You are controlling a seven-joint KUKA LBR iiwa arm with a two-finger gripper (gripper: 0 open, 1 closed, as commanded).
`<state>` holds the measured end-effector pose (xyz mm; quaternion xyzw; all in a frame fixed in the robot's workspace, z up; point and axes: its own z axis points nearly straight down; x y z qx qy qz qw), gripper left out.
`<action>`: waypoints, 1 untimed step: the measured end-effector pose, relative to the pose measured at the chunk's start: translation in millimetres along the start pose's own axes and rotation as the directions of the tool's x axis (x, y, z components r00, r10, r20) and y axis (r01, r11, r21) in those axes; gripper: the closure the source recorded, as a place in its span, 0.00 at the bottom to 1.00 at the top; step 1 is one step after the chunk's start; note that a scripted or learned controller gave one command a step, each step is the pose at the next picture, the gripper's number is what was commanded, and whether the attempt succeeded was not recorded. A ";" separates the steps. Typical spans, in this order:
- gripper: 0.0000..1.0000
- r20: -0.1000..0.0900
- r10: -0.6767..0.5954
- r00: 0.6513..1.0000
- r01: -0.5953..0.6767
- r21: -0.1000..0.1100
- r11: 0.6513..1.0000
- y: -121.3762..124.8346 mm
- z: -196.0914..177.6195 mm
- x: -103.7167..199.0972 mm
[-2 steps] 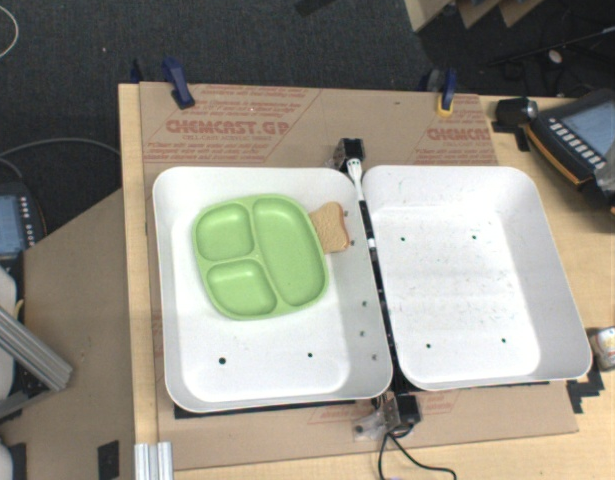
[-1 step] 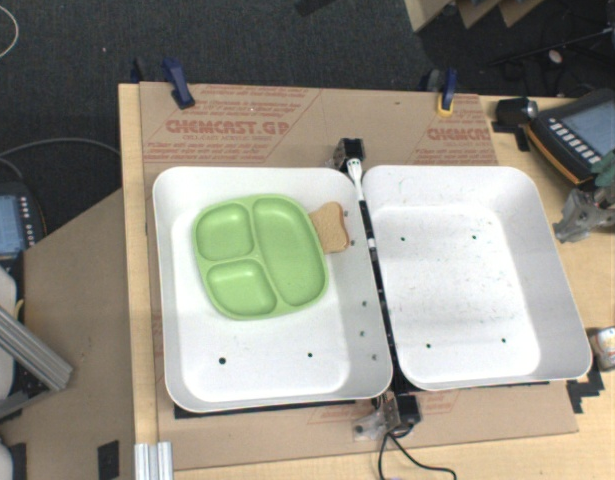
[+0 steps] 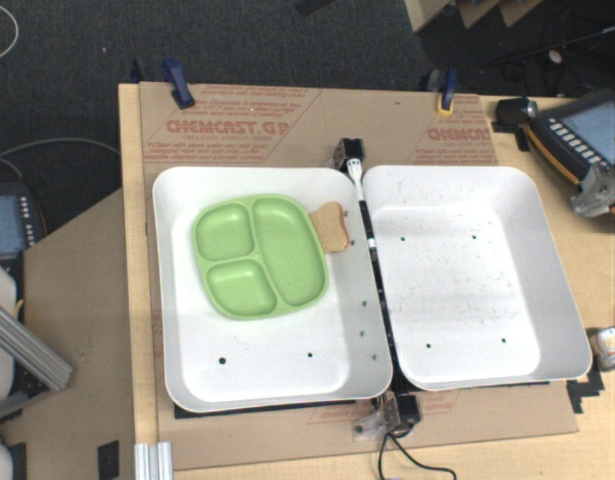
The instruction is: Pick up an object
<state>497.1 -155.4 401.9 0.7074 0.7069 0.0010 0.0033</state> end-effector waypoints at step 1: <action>1.00 -0.006 -0.003 1.000 0.003 0.012 1.000 -19.1 58.2 38.2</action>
